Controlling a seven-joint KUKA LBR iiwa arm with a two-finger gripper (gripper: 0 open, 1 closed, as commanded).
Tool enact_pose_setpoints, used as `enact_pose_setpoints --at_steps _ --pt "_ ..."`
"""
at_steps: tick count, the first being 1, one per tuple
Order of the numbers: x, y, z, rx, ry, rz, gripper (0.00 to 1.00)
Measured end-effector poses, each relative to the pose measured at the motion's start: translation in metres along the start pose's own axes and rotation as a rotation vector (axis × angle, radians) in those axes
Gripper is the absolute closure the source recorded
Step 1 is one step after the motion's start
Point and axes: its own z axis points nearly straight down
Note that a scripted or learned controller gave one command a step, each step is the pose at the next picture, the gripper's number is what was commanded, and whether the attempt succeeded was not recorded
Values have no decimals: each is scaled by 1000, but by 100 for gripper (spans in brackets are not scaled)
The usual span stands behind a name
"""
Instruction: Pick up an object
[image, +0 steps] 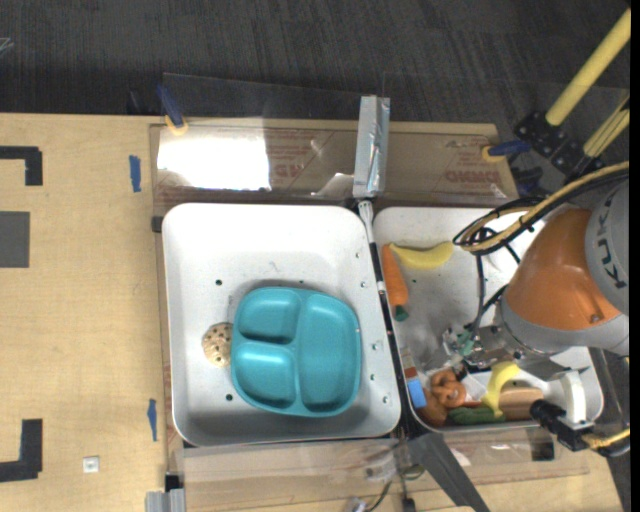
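Camera view: gripper (468, 345) low in right bin (440, 300), above toy-food pile (470, 390) at bin's near end; finger state cannot tell. Toys likely light, hard, slick plastic; take narrow piece across middle. Left bin (200, 240) bears teal divided plate (297, 349). Desk (75, 300) pale wood, dark floor beyond.

Small toy foods (465, 392) lie heaped in the right bin's (440, 300) near corner
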Motion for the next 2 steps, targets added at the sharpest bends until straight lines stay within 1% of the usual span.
enact_pose_setpoints --at_steps 1,2 --pt "5 49 -99 1 2 28 0" --pt "-28 -5 0 2 1 -109 0"
